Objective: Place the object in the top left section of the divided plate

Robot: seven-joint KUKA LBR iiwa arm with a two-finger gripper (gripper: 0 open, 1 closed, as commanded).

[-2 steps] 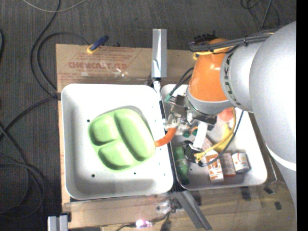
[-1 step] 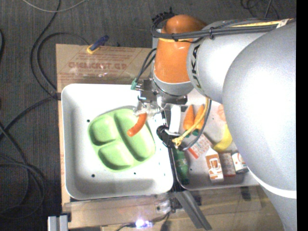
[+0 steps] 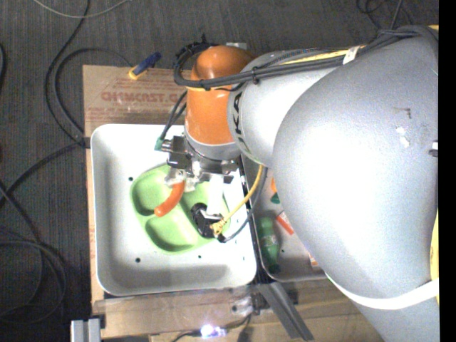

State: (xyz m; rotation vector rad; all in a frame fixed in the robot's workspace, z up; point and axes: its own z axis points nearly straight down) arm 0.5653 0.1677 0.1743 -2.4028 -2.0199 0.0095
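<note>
While the grey arm's hand [image 3: 191, 178] hovers over the green divided plate [image 3: 171, 237], its grip impossible to judge, a slim orange carrot-like object [image 3: 169, 201] lies in the plate's upper-left section, long axis slanting from lower left to upper right.

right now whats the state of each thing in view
green plate: flat in the left bin, partly under the arm
orange carrot: lying on the plate, just below the tool
tool: low over the plate
left bin: holding the plate
green bottle: in the right bin
</note>
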